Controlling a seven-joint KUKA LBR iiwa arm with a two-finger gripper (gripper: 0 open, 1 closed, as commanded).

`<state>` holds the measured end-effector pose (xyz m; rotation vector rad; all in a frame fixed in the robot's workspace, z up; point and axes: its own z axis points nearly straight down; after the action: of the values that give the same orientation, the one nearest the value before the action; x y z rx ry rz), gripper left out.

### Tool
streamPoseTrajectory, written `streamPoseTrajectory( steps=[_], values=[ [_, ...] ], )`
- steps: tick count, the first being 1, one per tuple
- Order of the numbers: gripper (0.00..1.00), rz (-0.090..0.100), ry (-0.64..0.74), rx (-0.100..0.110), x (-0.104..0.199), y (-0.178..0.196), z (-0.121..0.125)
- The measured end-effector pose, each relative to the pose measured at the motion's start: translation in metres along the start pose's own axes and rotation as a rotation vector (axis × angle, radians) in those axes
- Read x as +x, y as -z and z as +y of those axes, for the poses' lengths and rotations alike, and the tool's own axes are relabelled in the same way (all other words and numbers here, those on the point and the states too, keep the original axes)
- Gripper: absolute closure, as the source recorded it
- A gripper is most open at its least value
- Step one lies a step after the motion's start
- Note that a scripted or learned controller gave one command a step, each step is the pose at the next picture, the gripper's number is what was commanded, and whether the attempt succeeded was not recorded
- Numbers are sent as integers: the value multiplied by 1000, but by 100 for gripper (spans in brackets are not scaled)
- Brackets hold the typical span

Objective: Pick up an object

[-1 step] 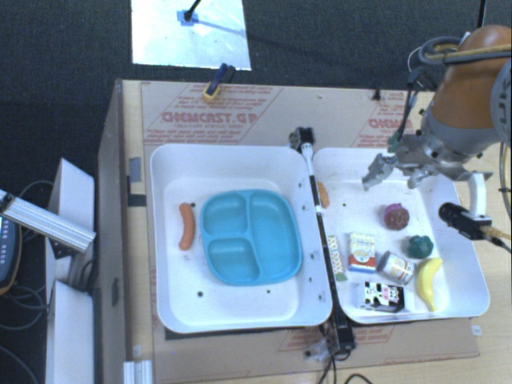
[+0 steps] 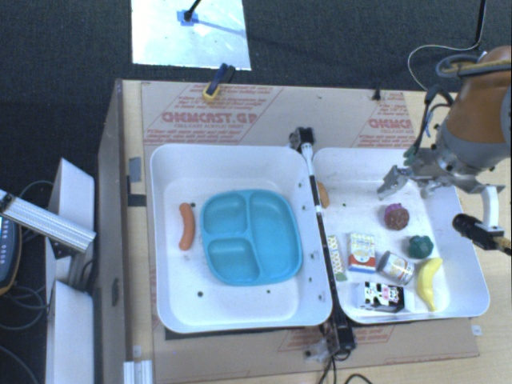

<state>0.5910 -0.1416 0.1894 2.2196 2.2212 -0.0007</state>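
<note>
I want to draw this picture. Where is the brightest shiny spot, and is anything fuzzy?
In the camera view the square sheet on the dark floor glares brightest; the white bins look evenly lit with faint shadows; the gripper and the small boxes look soft, their print unreadable.

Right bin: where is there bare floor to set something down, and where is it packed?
In the right bin, bare floor lies along the far side, between the sausage piece by the divider and the gripper. The near right is crowded: purple ball, green ball, can, banana and two cartons.
</note>
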Motion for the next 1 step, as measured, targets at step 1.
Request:
streamPoseTrajectory(
  steps=[1],
  values=[
    [0, 0, 0, -1, -15, -105, 10]
  ],
)
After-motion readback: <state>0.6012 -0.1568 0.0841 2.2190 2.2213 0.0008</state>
